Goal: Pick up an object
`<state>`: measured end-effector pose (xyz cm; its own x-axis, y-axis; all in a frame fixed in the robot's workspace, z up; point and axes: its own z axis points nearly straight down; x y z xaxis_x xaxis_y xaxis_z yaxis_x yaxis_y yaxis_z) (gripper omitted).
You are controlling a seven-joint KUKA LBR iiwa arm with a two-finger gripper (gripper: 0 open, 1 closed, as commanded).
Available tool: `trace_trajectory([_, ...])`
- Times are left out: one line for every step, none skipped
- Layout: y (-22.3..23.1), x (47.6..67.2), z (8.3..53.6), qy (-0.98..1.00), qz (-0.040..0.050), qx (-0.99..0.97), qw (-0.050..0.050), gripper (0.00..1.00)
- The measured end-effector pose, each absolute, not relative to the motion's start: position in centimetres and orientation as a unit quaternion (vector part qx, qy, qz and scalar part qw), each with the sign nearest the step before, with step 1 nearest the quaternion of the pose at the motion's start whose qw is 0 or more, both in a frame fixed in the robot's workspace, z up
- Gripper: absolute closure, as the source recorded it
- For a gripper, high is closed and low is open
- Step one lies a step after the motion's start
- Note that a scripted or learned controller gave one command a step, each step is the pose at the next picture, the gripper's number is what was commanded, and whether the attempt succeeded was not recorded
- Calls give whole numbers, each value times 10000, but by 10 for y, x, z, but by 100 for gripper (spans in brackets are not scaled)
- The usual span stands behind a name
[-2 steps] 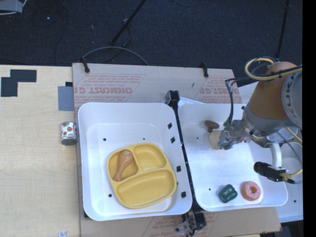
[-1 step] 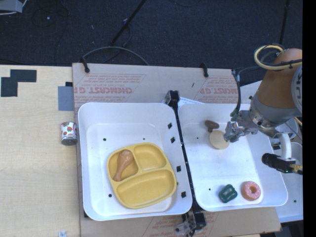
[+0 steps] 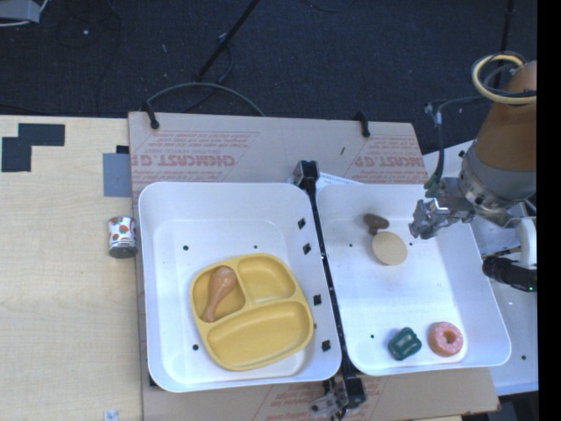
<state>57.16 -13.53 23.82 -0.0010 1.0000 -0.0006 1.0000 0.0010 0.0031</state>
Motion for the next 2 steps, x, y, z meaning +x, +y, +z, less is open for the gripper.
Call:
trace_trajectory([-82,588,244,7088,4,7054,-10,100])
trace_trajectory([-39,590,242,7085,-8,7057,-19,100])
